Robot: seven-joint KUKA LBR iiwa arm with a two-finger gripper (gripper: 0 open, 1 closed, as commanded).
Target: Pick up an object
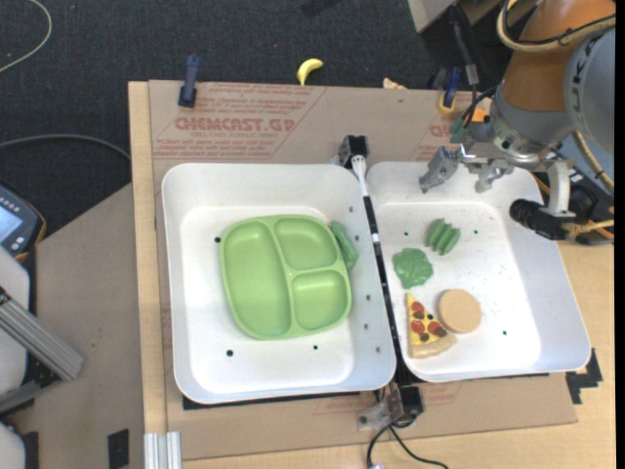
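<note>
My gripper (459, 172) hangs over the far edge of the right bin (547, 301), open, with nothing between its fingers. In that bin, nearer the camera than the gripper, lie a ridged green piece (441, 235), a leafy green piece (412, 266), a tan round disc (459, 311) and a toy pizza slice (426, 327). The left bin (195, 350) holds a green divided plate (285, 276). A small green piece (345, 244) rests against the plate's right edge.
A black clamp (354, 149) and a thin dark strip run along the seam between the bins. Both bins stand on a cardboard sheet (244, 125) with a blue clamp (188, 81) at its far edge. A small yellow thing (310, 68) lies beyond it.
</note>
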